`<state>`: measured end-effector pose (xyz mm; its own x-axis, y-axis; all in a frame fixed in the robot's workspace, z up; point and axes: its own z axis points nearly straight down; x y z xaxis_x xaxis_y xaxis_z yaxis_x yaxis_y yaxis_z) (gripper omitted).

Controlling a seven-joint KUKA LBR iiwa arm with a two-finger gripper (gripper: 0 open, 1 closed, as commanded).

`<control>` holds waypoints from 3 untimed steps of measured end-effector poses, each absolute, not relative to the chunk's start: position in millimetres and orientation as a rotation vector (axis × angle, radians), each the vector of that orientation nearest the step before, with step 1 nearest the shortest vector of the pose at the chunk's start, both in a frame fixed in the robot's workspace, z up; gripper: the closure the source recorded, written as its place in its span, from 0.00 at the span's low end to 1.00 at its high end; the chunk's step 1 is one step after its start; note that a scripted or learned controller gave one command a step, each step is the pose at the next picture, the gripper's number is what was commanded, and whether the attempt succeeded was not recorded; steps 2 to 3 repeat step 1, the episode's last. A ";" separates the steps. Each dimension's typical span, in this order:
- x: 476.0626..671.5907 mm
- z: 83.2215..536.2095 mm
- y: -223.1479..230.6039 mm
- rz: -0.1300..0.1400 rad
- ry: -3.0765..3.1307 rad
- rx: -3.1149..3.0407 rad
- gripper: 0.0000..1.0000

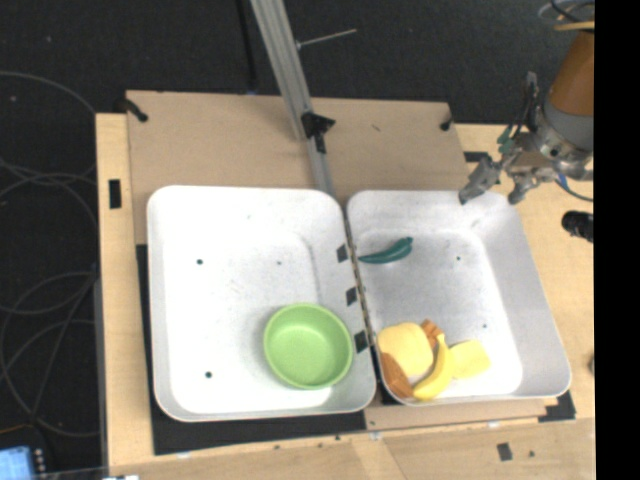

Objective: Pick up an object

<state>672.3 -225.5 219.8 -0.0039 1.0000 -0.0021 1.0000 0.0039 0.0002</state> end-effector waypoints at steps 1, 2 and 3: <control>672.0 219.9 -226.3 -0.006 2.225 2.215 0.00; 672.0 219.9 -226.3 -0.006 2.225 2.215 0.00; 672.0 219.9 -226.3 -0.006 2.225 2.215 0.00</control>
